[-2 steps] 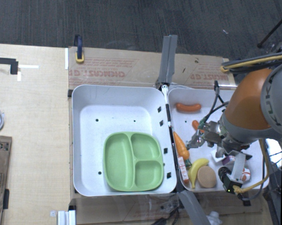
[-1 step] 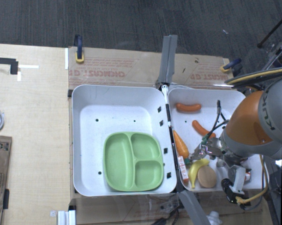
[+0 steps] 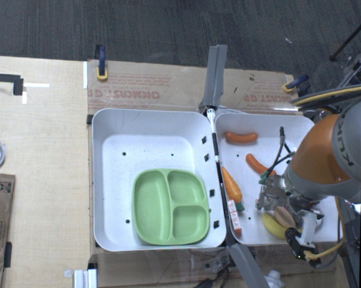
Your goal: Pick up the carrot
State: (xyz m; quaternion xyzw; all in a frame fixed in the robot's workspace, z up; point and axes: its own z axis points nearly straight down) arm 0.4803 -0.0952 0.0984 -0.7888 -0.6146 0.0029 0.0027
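The carrot (image 3: 230, 183) is orange with a green stub at its near end. It lies along the left wall of the right bin (image 3: 256, 120), pointing toward the back. My gripper (image 3: 269, 200) hangs low over the near part of that bin, a short way to the right of the carrot and apart from it. It sits just above a yellow banana (image 3: 274, 227). The arm's orange band (image 3: 321, 156) and wrist hide the bin floor behind the gripper.
A reddish sausage (image 3: 241, 136) lies at the back of the right bin, and a second orange-red piece (image 3: 256, 164) sits mid-bin by the wrist. A small red-and-white packet (image 3: 234, 219) rests below the carrot. The left bin (image 3: 109, 167) holds a green divided plate (image 3: 143, 216).
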